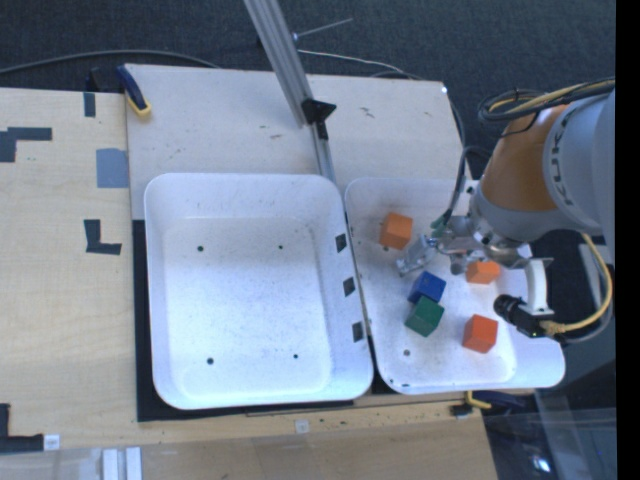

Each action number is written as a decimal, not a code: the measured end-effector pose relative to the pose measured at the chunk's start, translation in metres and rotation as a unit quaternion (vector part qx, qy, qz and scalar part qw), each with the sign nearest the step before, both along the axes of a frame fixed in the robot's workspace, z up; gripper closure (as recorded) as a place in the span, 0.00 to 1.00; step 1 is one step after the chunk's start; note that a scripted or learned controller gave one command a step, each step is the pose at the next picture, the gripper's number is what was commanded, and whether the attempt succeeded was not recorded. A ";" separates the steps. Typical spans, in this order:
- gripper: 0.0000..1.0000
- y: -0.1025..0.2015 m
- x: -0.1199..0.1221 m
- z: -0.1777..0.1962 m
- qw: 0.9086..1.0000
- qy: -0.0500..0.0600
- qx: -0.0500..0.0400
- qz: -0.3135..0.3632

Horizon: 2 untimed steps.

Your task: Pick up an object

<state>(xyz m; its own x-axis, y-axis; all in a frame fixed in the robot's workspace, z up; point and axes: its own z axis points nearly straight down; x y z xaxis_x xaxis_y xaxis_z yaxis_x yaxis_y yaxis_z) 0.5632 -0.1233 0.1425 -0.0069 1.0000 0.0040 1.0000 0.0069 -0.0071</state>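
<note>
Speckled white bin (440, 373), matte cubes (427, 302)

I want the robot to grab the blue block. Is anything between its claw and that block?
Nothing visible blocks it. The gripper sits just above the blue block in the right bin. The green block lies below the blue one, on its far side, and the orange block is off to the upper left.

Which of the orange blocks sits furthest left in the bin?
The orange block near the right bin's top left; the other two lie further right, beside the arm.
</note>
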 end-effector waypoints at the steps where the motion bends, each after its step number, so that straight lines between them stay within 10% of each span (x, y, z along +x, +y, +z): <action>1: 0.00 0.030 -0.036 -0.052 1.000 -0.003 -0.003 -0.003; 2: 0.00 0.030 -0.073 -0.044 1.000 0.000 -0.002 -0.004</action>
<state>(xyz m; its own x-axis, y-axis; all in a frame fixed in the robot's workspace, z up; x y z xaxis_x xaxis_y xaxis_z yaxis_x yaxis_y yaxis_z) 0.4897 -0.0936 0.0984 0.0005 1.0000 0.0008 1.0000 -0.0005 -0.0062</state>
